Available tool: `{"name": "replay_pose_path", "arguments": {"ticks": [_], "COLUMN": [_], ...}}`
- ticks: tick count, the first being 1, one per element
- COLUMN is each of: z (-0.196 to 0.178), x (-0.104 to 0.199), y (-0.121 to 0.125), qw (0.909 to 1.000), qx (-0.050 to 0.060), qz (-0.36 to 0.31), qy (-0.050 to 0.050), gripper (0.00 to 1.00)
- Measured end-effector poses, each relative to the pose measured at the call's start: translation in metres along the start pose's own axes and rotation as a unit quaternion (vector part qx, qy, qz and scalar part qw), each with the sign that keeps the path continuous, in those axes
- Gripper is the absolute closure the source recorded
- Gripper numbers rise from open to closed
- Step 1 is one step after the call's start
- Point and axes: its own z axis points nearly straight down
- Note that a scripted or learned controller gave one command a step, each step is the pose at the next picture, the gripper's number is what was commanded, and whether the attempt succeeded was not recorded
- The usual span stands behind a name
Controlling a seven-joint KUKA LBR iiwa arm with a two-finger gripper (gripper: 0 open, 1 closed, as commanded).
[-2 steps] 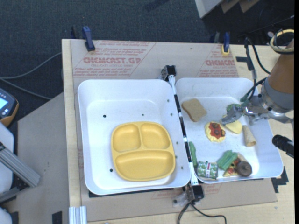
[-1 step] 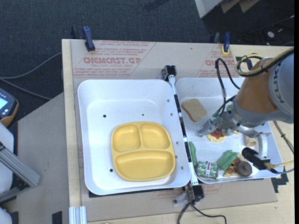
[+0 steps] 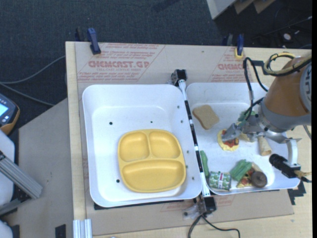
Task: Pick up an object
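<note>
My gripper (image 3: 237,131) reaches into the right bin (image 3: 218,94) from the right and hangs low over its middle. Directly beneath its tip lies a small round yellow piece with red on top (image 3: 228,143), touching or nearly touching the gripper. A tan bread slice (image 3: 205,116) lies to the upper left of it. A small beige cylinder (image 3: 264,146) rests just right of the gripper, under the wrist. Along the bin's front sit a green packet (image 3: 219,180), a green ridged piece (image 3: 241,168) and a brown round piece (image 3: 258,178).
The left bin (image 3: 99,108) holds a yellow divided plate (image 3: 150,160). A thin green stick (image 3: 203,160) lies by the wall between the bins. The arm's orange band (image 3: 288,90) and cables overhang the right bin's right side.
</note>
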Motion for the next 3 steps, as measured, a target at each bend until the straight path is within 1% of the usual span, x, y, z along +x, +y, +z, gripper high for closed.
{"name": "replay_pose_path", "arguments": {"ticks": [1, 2, 3], "z": [0.019, 0.018, 0.007], "x": [0.028, -0.007, -0.006], "y": [0.019, 0.013, 0.015], "qw": [1.0, 1.0, 1.0], "qx": [0.001, 0.001, -0.001], "qz": [-0.002, 0.0, -0.001], "qy": [0.001, 0.0, 0.0], "gripper": [0.0, 0.0, 1.0]}}
